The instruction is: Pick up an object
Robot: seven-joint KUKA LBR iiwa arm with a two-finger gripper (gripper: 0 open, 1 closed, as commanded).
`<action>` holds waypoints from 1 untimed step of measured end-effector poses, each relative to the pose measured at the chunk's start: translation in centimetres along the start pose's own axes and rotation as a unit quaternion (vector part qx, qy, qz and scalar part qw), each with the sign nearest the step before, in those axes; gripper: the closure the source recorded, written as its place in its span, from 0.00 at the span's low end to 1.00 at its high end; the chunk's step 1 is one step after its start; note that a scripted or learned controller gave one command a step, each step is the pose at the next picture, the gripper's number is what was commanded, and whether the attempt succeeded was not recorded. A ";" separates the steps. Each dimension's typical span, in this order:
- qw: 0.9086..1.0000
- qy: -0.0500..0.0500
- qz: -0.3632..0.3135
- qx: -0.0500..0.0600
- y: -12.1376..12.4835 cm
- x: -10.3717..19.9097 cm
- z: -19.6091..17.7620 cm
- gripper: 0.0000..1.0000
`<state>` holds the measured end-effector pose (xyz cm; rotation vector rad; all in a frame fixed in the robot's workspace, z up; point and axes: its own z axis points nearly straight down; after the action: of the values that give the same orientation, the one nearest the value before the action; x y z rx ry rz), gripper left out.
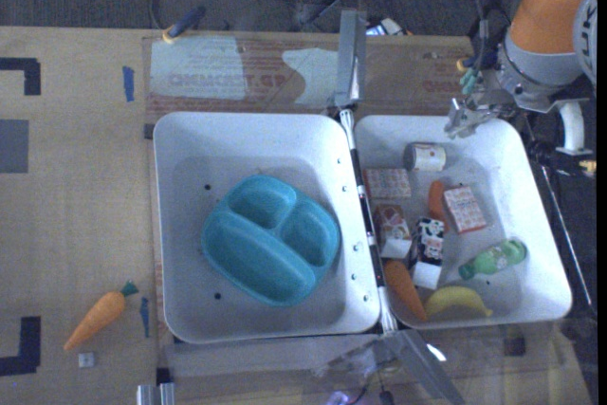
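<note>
Hovering at right bin (545, 204) back rim, tool (462, 117) state unclear, w/ nothing visibly held.

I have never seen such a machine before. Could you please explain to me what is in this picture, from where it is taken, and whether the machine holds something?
The picture comes from one camera fixed above a bench, looking down at a slant. The grey and orange shape at the upper right is a robot arm. Its gripper, the part that grasps, hangs over the back edge of the right bin. It is too small and blurred to tell whether it is open or shut, and nothing shows in it.

Two shallow white bins stand side by side. The left bin holds a blue divided plate. The right bin holds small toy groceries: a can, little boxes, a green bottle, a banana and a carrot. Another toy carrot lies outside on the bench, at the lower left.
</note>
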<state>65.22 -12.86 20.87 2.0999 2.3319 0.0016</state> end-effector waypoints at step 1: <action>0.997 0.001 0.076 0.001 0.9 -5.1 8.4 1.00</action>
<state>66.71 -17.88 12.48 2.2730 2.1675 -0.0002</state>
